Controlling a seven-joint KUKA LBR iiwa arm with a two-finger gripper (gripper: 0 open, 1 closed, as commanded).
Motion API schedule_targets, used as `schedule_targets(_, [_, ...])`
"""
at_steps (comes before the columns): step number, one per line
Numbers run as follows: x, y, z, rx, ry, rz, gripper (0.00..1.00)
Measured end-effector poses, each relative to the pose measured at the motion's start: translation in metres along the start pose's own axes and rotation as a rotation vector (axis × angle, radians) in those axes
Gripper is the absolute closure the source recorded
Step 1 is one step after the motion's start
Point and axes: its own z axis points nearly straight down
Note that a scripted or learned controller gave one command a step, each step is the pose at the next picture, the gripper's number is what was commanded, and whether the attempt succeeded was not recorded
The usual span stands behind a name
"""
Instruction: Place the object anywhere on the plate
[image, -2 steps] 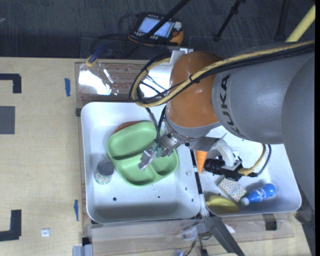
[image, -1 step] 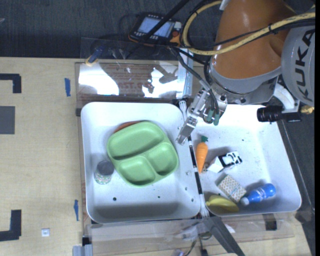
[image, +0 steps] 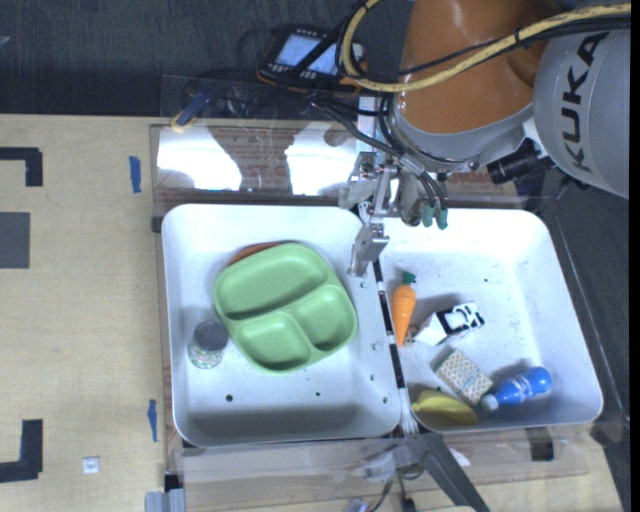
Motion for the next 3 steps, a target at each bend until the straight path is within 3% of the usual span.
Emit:
schedule_targets(1, [0.012, -0.108, -0.084, 0.002, -0.001, -0.35, 0.0])
schedule_targets(2, [0.01, -0.107, -0.096, 0.0, -0.012, -0.348, 1.0])
schedule_targets(3, [0.0, -0.037, 0.033, -0.001, 0.006, -0.518, 1.0])
